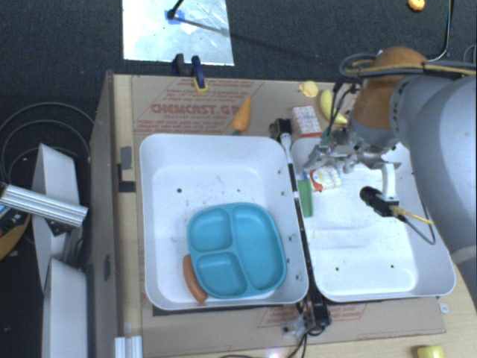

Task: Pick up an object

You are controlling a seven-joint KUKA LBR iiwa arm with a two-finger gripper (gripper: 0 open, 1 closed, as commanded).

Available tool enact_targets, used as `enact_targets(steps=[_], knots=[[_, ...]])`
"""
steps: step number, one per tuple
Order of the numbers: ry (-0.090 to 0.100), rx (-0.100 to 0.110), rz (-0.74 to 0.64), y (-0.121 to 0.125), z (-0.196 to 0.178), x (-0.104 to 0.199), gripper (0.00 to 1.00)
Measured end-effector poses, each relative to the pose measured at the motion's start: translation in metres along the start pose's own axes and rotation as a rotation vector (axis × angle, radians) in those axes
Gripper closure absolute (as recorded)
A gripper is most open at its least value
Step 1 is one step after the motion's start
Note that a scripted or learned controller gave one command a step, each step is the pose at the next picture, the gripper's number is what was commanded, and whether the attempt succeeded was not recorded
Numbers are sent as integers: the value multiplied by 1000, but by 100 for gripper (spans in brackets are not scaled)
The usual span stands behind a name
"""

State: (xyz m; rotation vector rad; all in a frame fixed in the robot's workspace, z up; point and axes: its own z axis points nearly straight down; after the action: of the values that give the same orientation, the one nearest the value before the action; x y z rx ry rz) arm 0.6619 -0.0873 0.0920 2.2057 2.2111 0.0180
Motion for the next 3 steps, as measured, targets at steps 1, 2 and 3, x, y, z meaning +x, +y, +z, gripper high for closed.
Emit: enact_targets(steps=[1, 2, 3], knots=[[3, 10, -3, 11, 1, 2, 0], [2, 0, 2, -2, 0, 2, 0], [4, 8, -3, 11, 1, 4, 0]])
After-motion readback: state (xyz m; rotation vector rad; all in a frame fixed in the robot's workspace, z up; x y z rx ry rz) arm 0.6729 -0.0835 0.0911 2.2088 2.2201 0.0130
